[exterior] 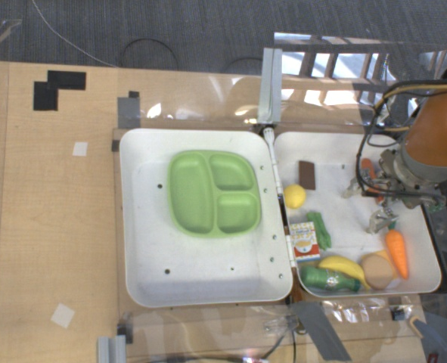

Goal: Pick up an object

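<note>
Gripper (380,219) finger state impossible to tell, poised just beside carrot (397,252); likely to nudge it away through crowding against the bin wall (433,240)

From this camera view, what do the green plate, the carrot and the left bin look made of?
Green plate: likely moulded plastic, matte, uniform colour, soft-edged compartments.
Carrot: probably a plastic toy, with even bright orange and a smooth surface; real can't be ruled out.
Left bin: looks like white plastic or coated sheet, smooth with a slight sheen and rounded corners.
</note>
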Controlling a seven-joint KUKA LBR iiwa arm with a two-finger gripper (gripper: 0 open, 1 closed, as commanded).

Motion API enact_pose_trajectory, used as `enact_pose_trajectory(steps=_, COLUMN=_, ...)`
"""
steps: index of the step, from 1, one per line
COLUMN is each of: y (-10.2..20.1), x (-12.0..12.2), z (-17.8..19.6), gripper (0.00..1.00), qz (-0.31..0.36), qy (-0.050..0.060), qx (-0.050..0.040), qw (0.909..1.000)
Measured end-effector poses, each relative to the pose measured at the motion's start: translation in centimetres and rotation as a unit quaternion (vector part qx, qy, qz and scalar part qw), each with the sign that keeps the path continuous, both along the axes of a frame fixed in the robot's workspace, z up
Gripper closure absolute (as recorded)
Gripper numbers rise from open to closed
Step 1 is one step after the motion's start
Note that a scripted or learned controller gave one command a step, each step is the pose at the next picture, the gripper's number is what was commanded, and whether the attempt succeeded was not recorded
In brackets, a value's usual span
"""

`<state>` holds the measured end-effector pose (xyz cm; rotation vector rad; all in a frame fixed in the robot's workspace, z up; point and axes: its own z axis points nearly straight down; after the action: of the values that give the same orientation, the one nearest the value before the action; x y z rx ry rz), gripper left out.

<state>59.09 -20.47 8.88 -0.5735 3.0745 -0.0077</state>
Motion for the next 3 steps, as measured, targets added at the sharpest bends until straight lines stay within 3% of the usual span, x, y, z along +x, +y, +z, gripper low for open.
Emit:
enact_pose_trajectory(steps=1, y=0.5, x=-6.7, z=0.2, gripper=0.00, qz=0.065, qy=-0.001, qx=-0.0017, qw=0.9979)
enact_pose_trajectory(steps=2, y=3.9, x=6.4, z=0.0, gripper=0.00, qz=0.046, qy=0.000, qx=0.0011, qw=0.9989)
enact_pose_trajectory(steps=3, y=2.0, x=8.2, z=0.1, gripper=0.00, qz=0.056, qy=0.000, qx=-0.0003, qw=0.9984)
